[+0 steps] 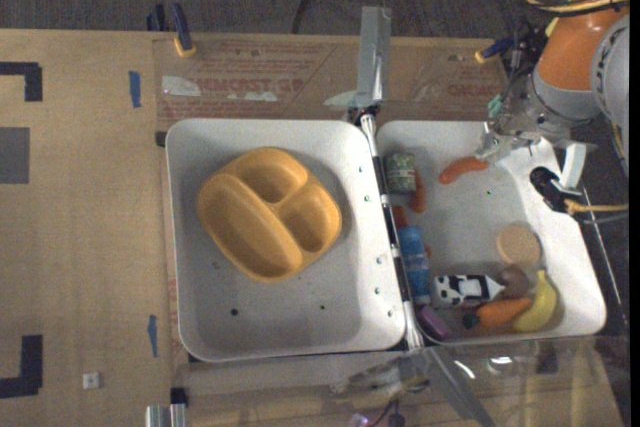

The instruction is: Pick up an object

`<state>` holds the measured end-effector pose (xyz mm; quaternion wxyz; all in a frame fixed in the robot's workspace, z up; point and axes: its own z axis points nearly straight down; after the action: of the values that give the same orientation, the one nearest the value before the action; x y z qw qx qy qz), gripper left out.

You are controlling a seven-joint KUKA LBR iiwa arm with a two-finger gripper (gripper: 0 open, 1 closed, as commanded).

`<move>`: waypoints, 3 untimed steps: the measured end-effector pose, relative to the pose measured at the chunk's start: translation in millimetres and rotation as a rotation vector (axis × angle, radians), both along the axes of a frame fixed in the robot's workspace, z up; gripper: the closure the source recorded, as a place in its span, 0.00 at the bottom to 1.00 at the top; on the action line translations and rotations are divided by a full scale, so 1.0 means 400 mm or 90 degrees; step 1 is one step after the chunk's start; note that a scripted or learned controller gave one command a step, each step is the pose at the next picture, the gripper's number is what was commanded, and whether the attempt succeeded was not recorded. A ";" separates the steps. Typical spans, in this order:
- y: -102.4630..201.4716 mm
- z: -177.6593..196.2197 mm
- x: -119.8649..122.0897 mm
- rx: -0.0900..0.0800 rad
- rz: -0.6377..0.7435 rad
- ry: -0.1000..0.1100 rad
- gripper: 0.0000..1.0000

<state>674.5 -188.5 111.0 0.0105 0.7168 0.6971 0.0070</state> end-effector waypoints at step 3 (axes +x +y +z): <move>-0.054 0.055 -0.011 0.003 -0.105 0.010 1.00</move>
<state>670.3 -210.2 133.0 0.0039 0.7717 0.6360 0.0018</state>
